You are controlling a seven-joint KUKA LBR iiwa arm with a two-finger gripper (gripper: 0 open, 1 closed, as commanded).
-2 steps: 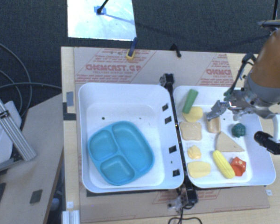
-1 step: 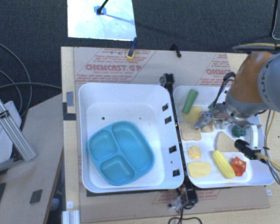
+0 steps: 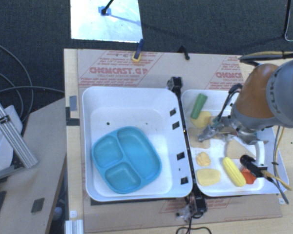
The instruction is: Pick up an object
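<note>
Camera view: pincer sits just below the yellow piece.

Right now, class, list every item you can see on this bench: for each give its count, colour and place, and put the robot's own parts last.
Bins: 2, white, side by side on the bench, left bin, right bin.
Divided plate: 1, light blue, lying in the left bin.
Green stick: 1, green, back of the right bin.
Corn cob: 1, yellow, front of the right bin.
Yellow lump: 1, pale yellow, front left corner of the right bin.
Small round piece: 1, pale orange-yellow, just behind the lump.
Red piece: 1, red, right of the corn, partly hidden.
Arm: 1, grey with orange band, over the right bin.
End effector: 1, dark metal, low over the right bin's middle.
</note>
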